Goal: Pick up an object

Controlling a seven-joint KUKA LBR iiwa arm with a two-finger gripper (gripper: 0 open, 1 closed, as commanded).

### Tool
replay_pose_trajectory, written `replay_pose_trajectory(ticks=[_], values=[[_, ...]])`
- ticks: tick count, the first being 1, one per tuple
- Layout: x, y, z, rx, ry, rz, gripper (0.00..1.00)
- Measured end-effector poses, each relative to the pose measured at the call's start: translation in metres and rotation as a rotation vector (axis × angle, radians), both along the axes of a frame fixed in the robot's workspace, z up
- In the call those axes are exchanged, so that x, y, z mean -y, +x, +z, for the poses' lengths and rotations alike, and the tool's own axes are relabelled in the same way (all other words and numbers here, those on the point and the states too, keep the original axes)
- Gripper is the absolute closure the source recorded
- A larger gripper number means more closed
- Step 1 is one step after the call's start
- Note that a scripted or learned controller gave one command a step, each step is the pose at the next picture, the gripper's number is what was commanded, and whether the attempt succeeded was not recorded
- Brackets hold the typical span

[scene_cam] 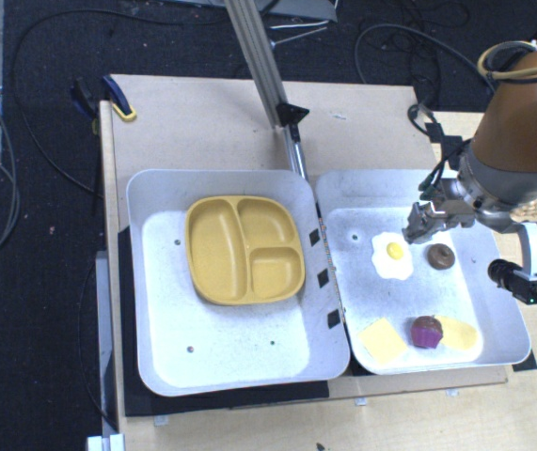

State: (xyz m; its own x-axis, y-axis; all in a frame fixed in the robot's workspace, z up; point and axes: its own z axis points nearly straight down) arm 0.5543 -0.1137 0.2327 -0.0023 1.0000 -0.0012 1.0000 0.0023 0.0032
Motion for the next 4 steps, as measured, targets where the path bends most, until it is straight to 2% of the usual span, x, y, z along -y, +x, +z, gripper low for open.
replay_pose_trajectory(ticks=[1,2,4], values=[[-0.048,0.005,-0.005,-0.003,0.001,0.002,1.00],[-0.102,0.001,-0.015,-0.004,0.002,0.004,1.00],[-0.191,-0.001,-0.018,-0.003,0.001,0.002,1.00]])
